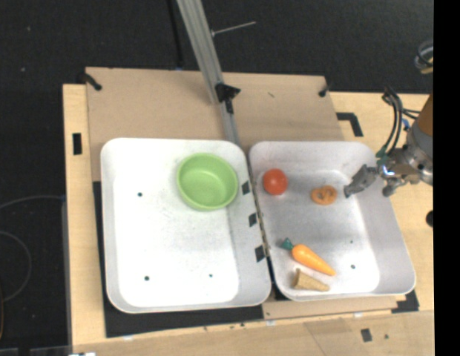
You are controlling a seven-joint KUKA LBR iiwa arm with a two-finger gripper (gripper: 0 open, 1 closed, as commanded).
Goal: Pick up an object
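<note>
The right bin [378,265] holds a red tomato [274,182], a small orange pretzel-like piece [324,195], a carrot with a green top [310,257] and a beige cone [310,280]. My gripper [372,181] hangs over the bin's right rim, at the end of the arm coming in from the right. Its two dark fingers are spread apart and nothing sits between them. The left finger [357,182] points toward the pretzel piece, a short way to its right. In the left bin [126,273], near its upper right, a green bowl [208,182] rests.
A slanted metal pole [204,50] rises from between the bins toward the top of the view. Cables [397,121] hang by the arm at the right edge. Cardboard [156,102] lies behind the bins on the bench.
</note>
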